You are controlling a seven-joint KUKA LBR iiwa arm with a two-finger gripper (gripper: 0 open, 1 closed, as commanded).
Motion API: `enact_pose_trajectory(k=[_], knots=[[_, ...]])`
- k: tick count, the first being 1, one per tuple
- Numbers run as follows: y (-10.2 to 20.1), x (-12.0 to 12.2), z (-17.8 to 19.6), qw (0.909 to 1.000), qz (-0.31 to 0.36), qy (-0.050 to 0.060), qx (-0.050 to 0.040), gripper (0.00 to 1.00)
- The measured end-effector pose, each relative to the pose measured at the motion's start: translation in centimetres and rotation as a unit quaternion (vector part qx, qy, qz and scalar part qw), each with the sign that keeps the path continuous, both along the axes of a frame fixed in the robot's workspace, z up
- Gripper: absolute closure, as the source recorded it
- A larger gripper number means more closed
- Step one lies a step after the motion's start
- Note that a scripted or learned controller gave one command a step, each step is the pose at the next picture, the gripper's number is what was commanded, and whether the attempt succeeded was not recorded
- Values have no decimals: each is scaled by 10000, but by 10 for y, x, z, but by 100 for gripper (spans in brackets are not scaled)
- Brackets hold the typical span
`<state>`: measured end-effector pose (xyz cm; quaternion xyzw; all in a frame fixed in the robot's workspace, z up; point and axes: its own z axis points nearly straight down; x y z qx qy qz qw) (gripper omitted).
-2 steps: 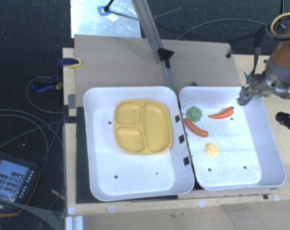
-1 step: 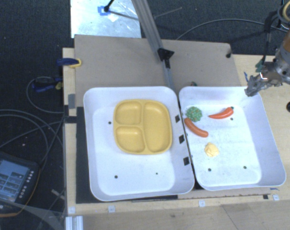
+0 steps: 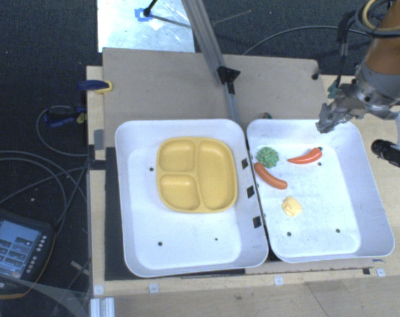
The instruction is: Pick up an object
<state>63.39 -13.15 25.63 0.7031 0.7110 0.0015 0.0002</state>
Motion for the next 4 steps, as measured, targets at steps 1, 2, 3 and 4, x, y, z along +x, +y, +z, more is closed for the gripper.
enact_pose_trajectory(k=[1,2,3,4], knots=[[64,1,-7,10000,5,8,2,100],[119,7,-1,10000,5,-2,2,100],[173,8,3,10000,2,1,0,100],[220,10,-17,10000,-5,13,-4,100]])
